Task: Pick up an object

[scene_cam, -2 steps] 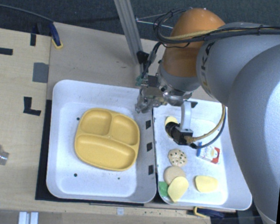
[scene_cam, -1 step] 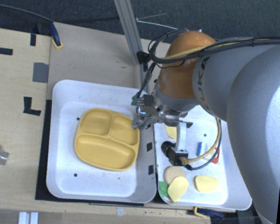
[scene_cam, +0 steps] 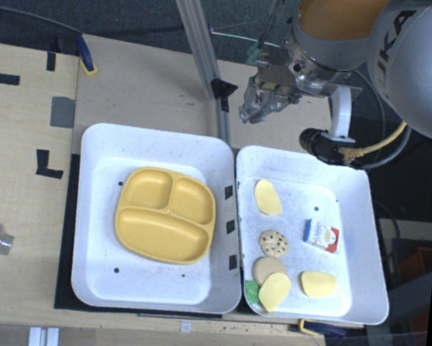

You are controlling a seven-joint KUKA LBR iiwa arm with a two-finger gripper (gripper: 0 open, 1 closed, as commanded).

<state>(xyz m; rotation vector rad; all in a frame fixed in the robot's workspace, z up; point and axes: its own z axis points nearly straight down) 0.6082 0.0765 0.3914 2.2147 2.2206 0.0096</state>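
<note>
My pale wooden counter carries two glossy white bins, one holding a smooth yellow divided tray. I cannot tell the gripper's state above them.

A robotics lab: a pale worktop marked with black tape, two white bins set side by side, loose cables, and an aluminium strut.
</note>
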